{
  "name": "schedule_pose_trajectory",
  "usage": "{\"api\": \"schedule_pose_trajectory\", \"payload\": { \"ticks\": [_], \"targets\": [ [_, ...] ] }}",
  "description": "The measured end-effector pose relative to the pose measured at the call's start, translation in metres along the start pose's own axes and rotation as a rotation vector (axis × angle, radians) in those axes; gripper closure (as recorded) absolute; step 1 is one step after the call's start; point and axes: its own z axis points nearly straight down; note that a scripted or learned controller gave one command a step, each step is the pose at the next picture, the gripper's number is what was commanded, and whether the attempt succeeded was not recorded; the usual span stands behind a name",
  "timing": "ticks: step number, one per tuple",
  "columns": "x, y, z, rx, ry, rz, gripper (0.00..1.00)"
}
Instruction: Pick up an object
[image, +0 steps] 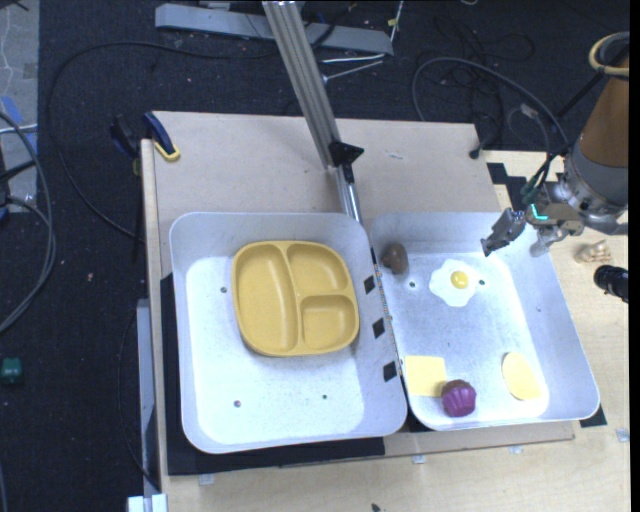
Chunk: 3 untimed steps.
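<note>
- The gripper (520, 232) hung over the right bin's (560, 330) far right corner, fingers spread apart, nothing between them.
- The fried egg (456, 283) lay just below-left of it, with a brown lump (394, 258) further left.
- A cheese slice (424, 376), purple thing (458, 398) and yellow disc (521, 376) sat along the near side.
- A yellow divided plate (296, 297) sat in the left bin (200, 400).

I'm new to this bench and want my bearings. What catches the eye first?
The yellow divided tray dominates the left bin. The right bin holds a fried egg, brown lump, yellow square, purple piece and yellow oval. The gripper hovers over its upper right corner.
</note>
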Motion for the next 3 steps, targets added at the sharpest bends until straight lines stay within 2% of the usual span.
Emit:
{"api": "schedule_pose_trajectory", "payload": {
  "ticks": [1, 2, 3],
  "targets": [
    [0.0, 0.001, -0.001, -0.003, -0.001, 0.0, 0.0],
    [0.007, -0.004, 0.045, 0.002, 0.0, 0.001, 0.0],
    [0.002, 0.001, 0.092, 0.002, 0.0, 0.002, 0.0]
  ]
}}
